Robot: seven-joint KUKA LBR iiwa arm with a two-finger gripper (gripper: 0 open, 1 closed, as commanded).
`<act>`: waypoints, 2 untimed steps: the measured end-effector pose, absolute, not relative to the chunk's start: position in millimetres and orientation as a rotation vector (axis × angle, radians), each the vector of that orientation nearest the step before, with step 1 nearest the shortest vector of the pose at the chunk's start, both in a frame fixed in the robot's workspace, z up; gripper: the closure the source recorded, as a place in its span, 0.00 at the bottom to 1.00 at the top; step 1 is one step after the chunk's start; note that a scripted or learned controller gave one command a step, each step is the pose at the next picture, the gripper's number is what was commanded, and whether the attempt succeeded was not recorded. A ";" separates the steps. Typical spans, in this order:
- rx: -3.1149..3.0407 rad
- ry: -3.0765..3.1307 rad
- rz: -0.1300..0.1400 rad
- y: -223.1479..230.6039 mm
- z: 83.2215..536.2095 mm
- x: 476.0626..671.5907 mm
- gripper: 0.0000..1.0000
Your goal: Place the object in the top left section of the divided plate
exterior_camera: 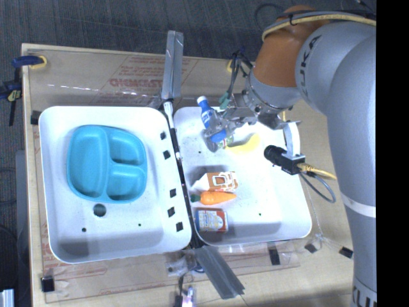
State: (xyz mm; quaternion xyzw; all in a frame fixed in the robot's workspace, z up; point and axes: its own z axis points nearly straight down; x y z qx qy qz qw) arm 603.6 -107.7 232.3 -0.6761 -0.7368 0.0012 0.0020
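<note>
**Over the right bin, at the pick, plate still waiting**

I am working in the right bin [291, 219], and my gripper [220, 132] hangs low near its back left corner. Right under it stands a small blue bottle with a white cap [208, 115], tilted, its cap pointing up and left. My fingers sit against the bottle's lower end, but from this slant I cannot tell whether they are apart or clamped on it, so I will not claim a hold. Just beside the bottle, toward the bin's middle, lies a pale yellow object [246, 144], soft in outline; I cannot name it better.

Nearer the front of the same bin lie 3 more things: a small white and orange carton [219, 181], a carrot [218, 197] touching it, and a reddish packet [211, 220] just below.

The blue divided plate [107, 163] sits in the left bin [61, 235], well apart from me, with 3 sections. Its top left section [88, 158] has nothing in it.

So I judge this the grasp step, with carrying and placing not yet done. The next move calls for a sure grip on the bottle, a lift clear of the wall between the 2 bins, then travel left and a lowering into that top left section.
</note>
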 end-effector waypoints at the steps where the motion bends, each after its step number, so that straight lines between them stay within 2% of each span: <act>1: -1.942 -2.468 0.003 -17.7 196.4 656.4 1.00; 2: -1.971 -2.443 0.004 -7.8 192.3 656.4 1.00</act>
